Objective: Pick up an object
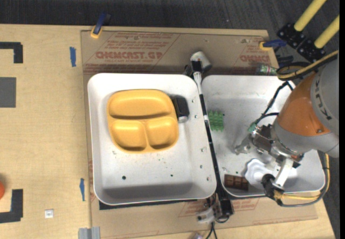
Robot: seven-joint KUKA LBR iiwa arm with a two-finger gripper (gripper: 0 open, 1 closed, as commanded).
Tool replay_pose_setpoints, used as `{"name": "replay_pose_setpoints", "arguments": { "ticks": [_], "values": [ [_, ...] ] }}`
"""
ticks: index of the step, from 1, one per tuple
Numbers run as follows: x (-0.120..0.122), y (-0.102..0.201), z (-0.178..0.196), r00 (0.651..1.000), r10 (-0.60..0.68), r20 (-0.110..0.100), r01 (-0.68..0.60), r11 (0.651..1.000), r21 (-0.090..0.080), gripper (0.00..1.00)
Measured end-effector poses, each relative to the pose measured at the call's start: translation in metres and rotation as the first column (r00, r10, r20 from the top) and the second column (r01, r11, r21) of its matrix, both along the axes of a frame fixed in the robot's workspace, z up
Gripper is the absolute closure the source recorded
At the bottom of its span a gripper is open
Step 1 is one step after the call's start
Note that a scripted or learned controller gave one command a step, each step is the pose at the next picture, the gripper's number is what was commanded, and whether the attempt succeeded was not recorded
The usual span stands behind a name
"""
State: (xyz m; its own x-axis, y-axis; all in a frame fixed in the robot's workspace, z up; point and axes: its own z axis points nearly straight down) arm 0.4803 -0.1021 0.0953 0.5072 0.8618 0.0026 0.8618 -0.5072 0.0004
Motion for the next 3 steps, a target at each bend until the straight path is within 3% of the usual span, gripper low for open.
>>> {"name": "replay_pose_setpoints", "arguments": {
  "ticks": [1,2,3],
  "values": [
    [0.036,-0.005,-0.01,0.985,0.17,-0.001,-0.17,0.985,-0.002,0.0],
    [0.078,-0.012,-0.01,0.945,0.328,0.0,-0.328,0.945,-0.003,0.0],
    [0.127,-0.051,-0.011,0.989,0.15,-0.002,-0.15,0.989,-0.003,0.0]
  ]
}}
